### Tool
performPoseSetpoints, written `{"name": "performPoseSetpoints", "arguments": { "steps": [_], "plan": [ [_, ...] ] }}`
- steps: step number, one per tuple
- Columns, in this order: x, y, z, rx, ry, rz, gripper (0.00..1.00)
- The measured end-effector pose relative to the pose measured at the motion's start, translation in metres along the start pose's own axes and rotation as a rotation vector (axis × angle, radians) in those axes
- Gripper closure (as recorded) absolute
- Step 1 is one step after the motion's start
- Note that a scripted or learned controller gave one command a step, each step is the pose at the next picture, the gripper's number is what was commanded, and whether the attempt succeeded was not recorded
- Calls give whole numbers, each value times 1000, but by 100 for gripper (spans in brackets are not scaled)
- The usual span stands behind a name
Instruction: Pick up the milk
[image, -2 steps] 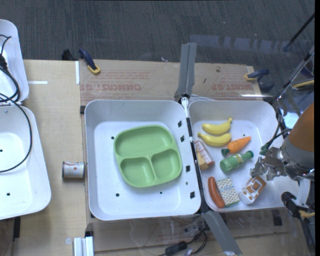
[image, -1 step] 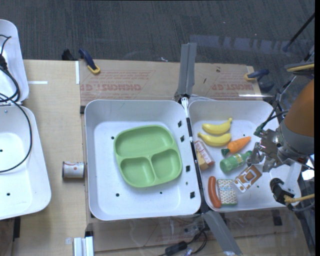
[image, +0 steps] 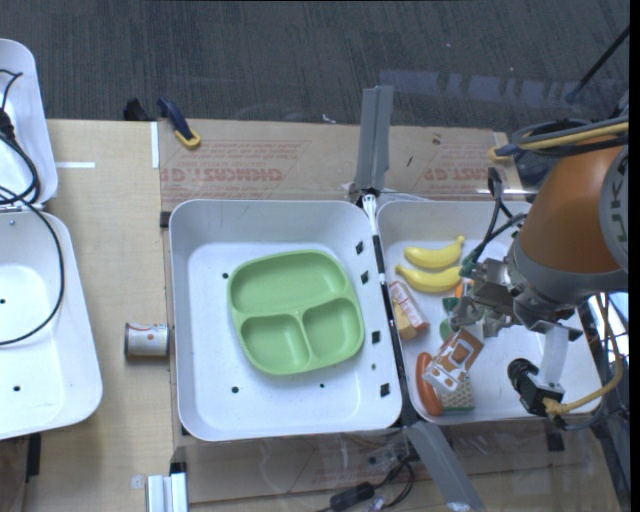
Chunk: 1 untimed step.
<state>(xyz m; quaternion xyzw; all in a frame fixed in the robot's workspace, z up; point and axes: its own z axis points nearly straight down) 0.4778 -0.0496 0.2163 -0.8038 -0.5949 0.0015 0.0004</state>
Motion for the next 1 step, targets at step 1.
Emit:
{"name": "performPoseSetpoints", "arguments": {
  "steps": [1],
  "plan": [
    [56,-17,-1,1,-1,328,100]
  ]
}}
